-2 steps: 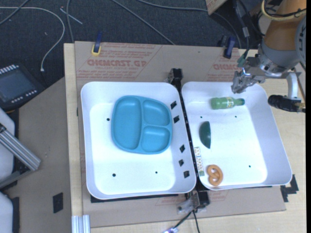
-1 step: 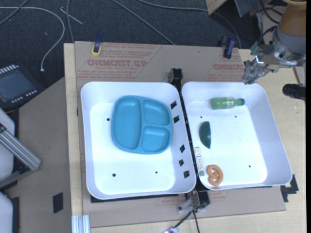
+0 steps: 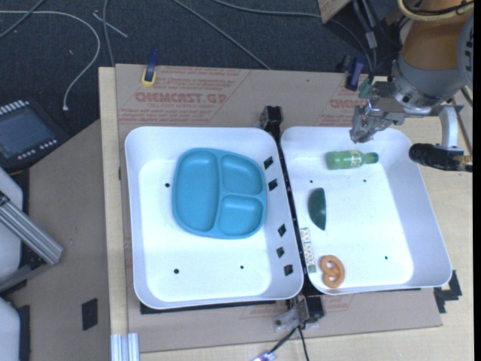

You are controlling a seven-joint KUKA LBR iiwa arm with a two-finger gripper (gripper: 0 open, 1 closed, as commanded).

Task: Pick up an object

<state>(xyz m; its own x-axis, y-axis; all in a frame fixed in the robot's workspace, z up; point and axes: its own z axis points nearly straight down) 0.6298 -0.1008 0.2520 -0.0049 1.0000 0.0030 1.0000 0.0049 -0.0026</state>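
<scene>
Gripper (image 3: 364, 131), finger state not discernible at this res., hangs over the far rim of the right bin (image 3: 421, 201) just above a green bottle (image 3: 350, 158) lying on its side, prob. the nearest pick target, w/ a dark green piece (image 3: 319, 207) and a pretzel (image 3: 331, 270) lying nearer the front, a blue divided plate (image 3: 219, 193) in the left bin (image 3: 150, 224).

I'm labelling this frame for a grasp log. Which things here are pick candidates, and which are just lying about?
Pick candidates: green bottle, dark green piece, pretzel, blue divided plate, with the gripper nearest the bottle.

Lying about: cables, blue clamp, cardboard sheet.
</scene>
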